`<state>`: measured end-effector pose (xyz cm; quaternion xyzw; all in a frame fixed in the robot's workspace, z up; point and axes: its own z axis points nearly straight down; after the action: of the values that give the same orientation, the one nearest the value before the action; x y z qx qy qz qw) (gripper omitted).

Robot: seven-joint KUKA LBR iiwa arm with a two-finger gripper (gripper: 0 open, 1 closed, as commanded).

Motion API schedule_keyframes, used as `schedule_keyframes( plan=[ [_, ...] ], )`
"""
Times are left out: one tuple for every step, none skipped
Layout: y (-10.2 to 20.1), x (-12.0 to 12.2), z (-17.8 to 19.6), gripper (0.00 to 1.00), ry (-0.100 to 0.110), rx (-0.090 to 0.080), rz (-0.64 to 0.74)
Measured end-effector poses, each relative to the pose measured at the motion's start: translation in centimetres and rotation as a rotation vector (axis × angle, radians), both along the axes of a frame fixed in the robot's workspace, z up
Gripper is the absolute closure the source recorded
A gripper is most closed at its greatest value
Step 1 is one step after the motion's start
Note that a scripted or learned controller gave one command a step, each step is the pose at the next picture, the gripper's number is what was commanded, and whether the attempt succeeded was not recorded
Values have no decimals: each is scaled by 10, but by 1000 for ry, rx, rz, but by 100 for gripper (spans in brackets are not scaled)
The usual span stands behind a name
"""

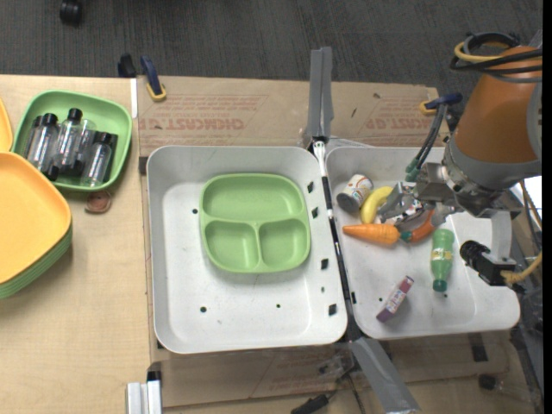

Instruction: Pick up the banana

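Note:
A yellow banana point(376, 203) lies curved in the upper left part of the right bin point(483, 317), between a small can point(354, 190) and an orange carrot point(373, 233). My gripper point(404, 205) hangs low just right of the banana's upper end, above the carrot's thick end and beside a red-orange item point(423, 228). The arm's orange band and grey wrist cover the bin's upper right corner. Nothing is visibly lifted off the bin floor.
A green bottle point(442, 259) and a purple packet point(395, 298) lie in the right bin's lower half. The left bin point(172, 300) holds a green divided tray point(255, 221). On the bench at far left are a green dish of small bottles point(73, 141) and stacked orange plates point(30, 222).

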<state>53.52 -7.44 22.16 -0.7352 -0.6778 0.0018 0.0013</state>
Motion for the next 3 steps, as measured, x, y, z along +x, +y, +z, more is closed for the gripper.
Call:
schedule_keyframes(
  plan=[
    [32,-33,-11,0,1,-1,-179],
    [52,-52,-32,0,2,-3,-508],
    [64,-58,-31,0,-1,-4,-812]
  ],
)
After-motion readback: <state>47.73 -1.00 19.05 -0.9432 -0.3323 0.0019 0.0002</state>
